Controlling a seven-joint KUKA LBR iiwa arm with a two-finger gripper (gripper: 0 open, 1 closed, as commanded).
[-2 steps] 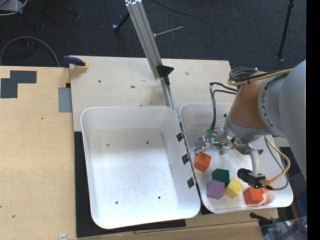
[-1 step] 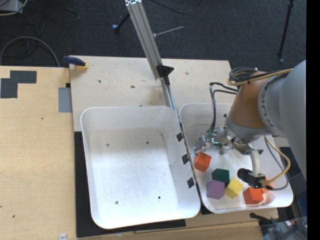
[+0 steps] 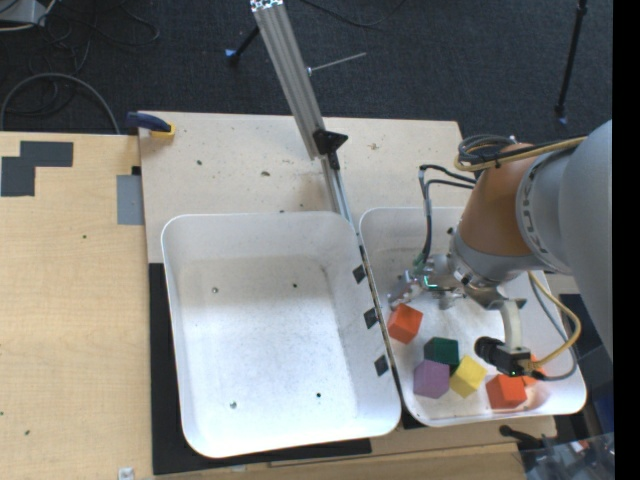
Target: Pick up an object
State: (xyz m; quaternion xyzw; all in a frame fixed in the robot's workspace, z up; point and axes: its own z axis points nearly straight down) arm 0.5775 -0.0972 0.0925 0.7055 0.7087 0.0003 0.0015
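Orange cube: a small matte orange block [image 3: 405,323] with crisp edges lies in the right-hand shallow white plastic bin [image 3: 400,230], near that bin's left wall, tilted so one corner points up.
Gripper: the metal two-finger gripper [image 3: 432,286] hangs just above and to the right of this block; whether its fingers are apart or closed cannot be told.
Other blocks: a dark green cube [image 3: 441,351], a purple cube [image 3: 432,378] and a yellow cube [image 3: 467,376] sit close together toward the bin's front; a second orange-red cube [image 3: 507,391] rests in the front right corner.
Arm: the grey arm with its orange band [image 3: 500,213] reaches over the right bin, cables looping round the wrist.
Left bin: a larger white tray [image 3: 270,348], smooth with rounded corners and dark specks on its floor.
Bench: pale wood board [image 3: 240,163]; a slanted aluminium rail [image 3: 295,73] rises between the bins.
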